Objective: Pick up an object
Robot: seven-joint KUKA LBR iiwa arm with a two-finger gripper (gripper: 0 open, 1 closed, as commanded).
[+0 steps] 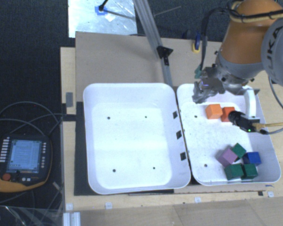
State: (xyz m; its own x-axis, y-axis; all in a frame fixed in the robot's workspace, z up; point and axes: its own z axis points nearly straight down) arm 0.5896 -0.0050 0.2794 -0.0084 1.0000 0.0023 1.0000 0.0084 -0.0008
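Two shallow white bins sit side by side: the left bin (pixel 132 140) at nine o'clock, the right bin (pixel 205 145) at three. In the right bin are six blocks. Two are orange, one (pixel 214 111) beside the other (pixel 227 114), toward twelve o'clock. Toward five o'clock lie one purple block (pixel 227 157), one blue block (pixel 253 158), and two green blocks (pixel 239 150) (pixel 240 172).

Grey robot arm (pixel 278 36) with a rounded orange band (pixel 247 29), black cables looping above it, metallic gripper (pixel 201 94) below
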